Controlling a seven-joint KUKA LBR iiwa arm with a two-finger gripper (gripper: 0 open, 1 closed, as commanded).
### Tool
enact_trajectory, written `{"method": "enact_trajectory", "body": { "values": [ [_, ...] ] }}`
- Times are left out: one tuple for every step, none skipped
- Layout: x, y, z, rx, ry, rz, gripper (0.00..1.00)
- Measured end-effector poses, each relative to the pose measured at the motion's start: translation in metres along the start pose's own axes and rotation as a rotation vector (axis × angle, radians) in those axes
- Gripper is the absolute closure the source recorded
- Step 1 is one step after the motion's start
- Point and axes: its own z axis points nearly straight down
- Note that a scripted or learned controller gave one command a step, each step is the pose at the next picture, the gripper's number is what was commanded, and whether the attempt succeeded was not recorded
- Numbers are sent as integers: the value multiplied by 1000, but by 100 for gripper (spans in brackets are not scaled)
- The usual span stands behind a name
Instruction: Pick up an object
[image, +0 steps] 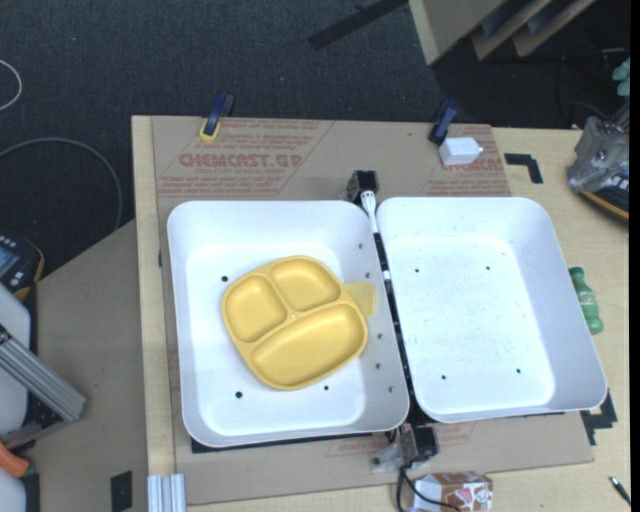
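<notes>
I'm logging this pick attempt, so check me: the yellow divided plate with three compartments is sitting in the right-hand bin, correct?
Not quite. The yellow divided plate does have three compartments, but it sits in the left bin, not the right bin. The camera view shows it lying flat there, near that bin's middle.

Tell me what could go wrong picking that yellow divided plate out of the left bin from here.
1. The yellow plate is broad and shallow, probably wider than the fingers can span, so a grasp may have to catch its thin rim and could slip.
2. Its right-hand tab lies close to the left bin's right wall, leaving little room for a finger on that side.
3. The gripper sits at the far right edge, so it must cross the right bin first.
</notes>
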Motion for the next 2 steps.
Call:
{"method": "enact_trajectory", "body": {
  "values": [
    [6,-3,125,18,1,2,100],
    [101,-3,180,15,3,-8,100]
  ]
}}
